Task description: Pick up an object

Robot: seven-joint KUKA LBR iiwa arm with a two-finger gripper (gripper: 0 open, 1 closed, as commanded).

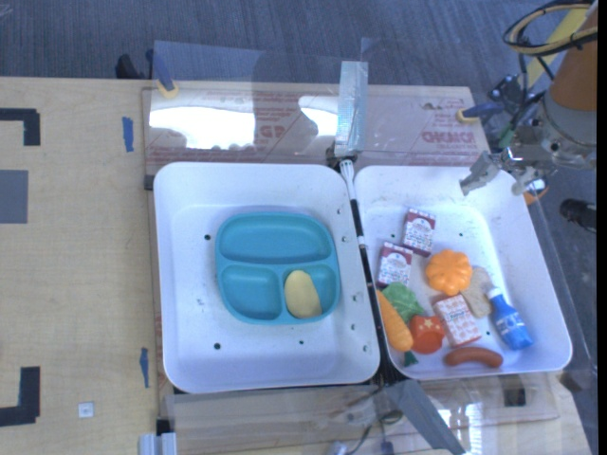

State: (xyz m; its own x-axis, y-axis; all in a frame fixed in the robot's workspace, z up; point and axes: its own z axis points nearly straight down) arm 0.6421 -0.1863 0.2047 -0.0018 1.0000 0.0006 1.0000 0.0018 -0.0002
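The arm reaches in from the right, and its jaws hang above the far right corner of the right bin, well apart from everything lying in it; two grey fingers splay outward with nothing between them, so the jaws look released. The right bin holds a cluster of toy food. Two small red-and-white cartons and lie near its middle, with an orange pumpkin just beside them. A third carton lies nearer the front, touching a red tomato. A leafy green piece sits between the cartons and a carrot, which lies along the bin's left wall. A blue bottle lies tilted by the right wall, and a sausage rests at the front edge. In the left bin sits a blue divided plate with a yellow potato in its lower right compartment. Both bins rest on a wooden tabletop.
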